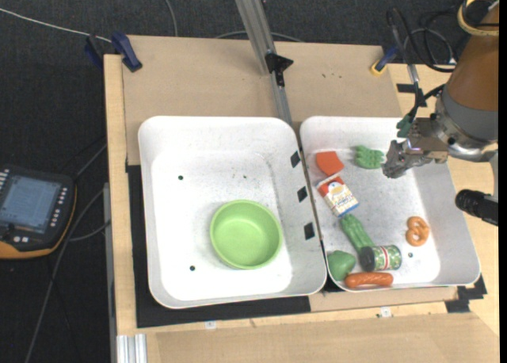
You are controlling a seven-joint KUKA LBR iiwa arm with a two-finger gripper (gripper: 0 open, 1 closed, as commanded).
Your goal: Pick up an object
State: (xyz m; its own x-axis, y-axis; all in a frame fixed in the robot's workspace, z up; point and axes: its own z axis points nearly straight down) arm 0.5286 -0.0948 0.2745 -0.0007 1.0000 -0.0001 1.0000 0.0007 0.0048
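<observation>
From above, my end effector (pixel 396 162) hangs over the upper part of the right bin (pixel 459 227), beside a small green toy (pixel 367 157); its tip is dark and blurred, so I cannot tell its state. My arm is cut off at the right edge. I count seven things in that bin: the green toy, an orange block (pixel 329 162), a small carton (pixel 338 196), a green cucumber (pixel 356 231), a can (pixel 382 257), a pretzel (pixel 417 231) and a red sausage (pixel 368 280) by a half-hidden green lump. The left bin (pixel 170 155) holds one green bowl (pixel 245 234).
</observation>
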